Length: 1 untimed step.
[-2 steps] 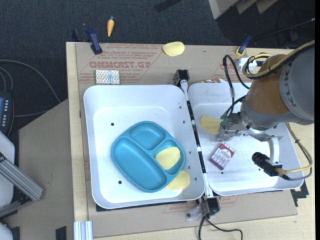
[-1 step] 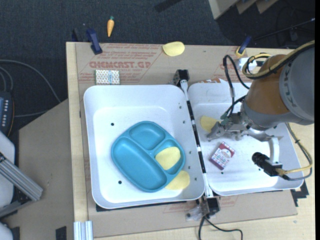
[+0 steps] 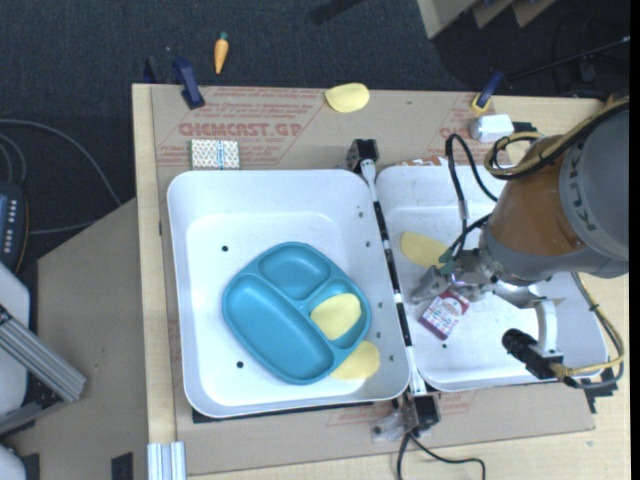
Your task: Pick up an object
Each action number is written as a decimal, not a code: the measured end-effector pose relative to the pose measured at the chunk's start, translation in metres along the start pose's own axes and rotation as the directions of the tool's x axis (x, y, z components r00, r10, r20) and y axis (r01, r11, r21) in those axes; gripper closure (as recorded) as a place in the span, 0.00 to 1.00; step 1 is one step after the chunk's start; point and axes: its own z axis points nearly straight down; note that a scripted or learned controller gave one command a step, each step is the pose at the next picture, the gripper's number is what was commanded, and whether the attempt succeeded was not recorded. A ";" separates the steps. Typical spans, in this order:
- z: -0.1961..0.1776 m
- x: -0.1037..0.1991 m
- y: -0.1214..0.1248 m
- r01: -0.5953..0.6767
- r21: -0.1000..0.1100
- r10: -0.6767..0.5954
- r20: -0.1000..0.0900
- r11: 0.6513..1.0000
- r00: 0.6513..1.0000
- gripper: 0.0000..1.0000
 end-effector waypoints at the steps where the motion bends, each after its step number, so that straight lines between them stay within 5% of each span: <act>1: 0.000 0.000 -0.018 0.000 0.000 0.000 0.000 1.000 1.000 0.00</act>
